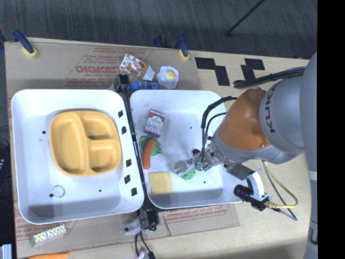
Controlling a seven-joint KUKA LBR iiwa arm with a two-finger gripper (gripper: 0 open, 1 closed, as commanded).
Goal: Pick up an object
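Camera view: the gripper (195,163) is down low in the right bin (178,100), right at a small green item (187,173), prob. because that's the pick target; can't tell how wide the pincer is or if it has anything, since the wrist covers it. Carrot (147,152), red packet (154,123) and tan block (160,183) lie apart to its left, while the yellow tray (85,142) sits in the left bin (27,144).
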